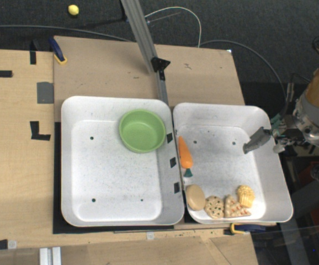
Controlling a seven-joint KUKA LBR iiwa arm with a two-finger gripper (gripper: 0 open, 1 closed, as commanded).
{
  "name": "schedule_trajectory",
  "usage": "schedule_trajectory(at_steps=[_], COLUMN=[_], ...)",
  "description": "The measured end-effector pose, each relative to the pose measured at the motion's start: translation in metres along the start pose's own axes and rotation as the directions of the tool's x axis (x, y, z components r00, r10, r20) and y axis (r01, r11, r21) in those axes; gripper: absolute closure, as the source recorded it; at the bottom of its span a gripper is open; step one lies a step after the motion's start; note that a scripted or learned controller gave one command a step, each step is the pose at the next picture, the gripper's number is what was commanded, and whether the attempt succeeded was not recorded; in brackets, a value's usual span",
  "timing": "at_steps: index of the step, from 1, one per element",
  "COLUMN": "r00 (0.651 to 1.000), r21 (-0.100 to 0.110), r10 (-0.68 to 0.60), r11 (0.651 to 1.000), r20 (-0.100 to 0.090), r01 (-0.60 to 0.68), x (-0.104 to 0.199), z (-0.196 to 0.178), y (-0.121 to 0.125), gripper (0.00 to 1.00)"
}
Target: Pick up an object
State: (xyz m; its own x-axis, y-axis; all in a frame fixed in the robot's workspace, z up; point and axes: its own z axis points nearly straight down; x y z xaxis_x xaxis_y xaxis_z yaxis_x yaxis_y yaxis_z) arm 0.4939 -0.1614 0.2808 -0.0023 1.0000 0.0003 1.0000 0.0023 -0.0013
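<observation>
My gripper (257, 139) hangs over the right edge of the right bin (220, 117), above bare bin floor, and nothing shows in its grasp. An orange carrot (186, 153) lies along that bin's left wall. At the bin's front lie a tan roll (195, 197), a chocolate-chip cookie (214, 206), a pizza slice (234, 207) and a yellow corn piece (245, 195). All of these sit well to the left of and nearer the front than the gripper. A green bowl (142, 130) stands upright at the back right of the left bin (82, 164).
A grey metal pole (140, 29) slants down to the seam between the bins. Cables (203, 40) run over the bench behind the right bin. A small yellow ball (73, 9) lies on the dark floor at the far back left.
</observation>
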Motion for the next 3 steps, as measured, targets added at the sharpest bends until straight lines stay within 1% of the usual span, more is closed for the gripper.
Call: schedule_trajectory(at_steps=[1,2,3], r00=[1.000,1.000,1.000], r21=[0.000,0.007,0.008], r10=[0.000,0.002,0.002], r11=[1.000,1.000,1.000], r20=[0.000,-0.001,-0.002], r01=[0.000,-0.002,-0.002], x=[0.000,0.001,0.003], z=[0.000,0.064,0.129], y=[0.000,-0.002,-0.003], gripper=[0.00,0.00,0.00])
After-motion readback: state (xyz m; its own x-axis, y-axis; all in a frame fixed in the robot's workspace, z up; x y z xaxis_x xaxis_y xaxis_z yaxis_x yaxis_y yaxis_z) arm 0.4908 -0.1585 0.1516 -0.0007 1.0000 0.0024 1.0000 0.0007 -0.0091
